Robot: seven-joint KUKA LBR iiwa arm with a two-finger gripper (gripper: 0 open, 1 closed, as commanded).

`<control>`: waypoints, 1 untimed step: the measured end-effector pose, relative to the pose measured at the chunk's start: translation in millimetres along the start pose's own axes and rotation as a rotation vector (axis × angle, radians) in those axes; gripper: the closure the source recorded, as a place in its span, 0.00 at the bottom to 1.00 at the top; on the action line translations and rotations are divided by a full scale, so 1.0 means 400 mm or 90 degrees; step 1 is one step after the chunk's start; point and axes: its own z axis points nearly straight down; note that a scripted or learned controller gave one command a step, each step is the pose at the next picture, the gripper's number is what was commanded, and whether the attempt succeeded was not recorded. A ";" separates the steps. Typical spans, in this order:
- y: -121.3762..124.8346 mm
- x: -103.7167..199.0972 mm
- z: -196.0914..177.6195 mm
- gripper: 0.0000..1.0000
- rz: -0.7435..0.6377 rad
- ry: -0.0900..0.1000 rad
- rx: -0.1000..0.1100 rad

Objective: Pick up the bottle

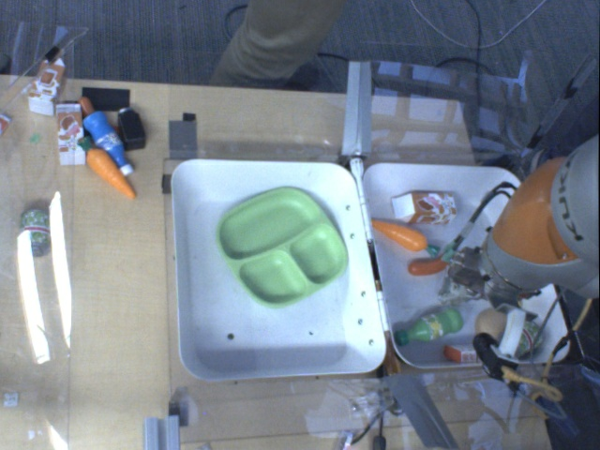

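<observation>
A wooden desk (112,279) carries two shallow white bins. The left bin (202,340) holds a green three-compartment plastic plate (281,247). In the right bin (394,293) lie a green plastic bottle (431,327) near the front wall, an orange toy carrot (399,236), a small red sausage-shaped toy (427,267) and a brown-and-white carton (427,207). The gripper (461,284) hangs just above the bottle, right of the red toy, under the grey arm with its orange band (530,223).
</observation>
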 end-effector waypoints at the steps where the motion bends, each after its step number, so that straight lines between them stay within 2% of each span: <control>1: 0.000 0.000 0.000 0.00 0.000 0.000 0.000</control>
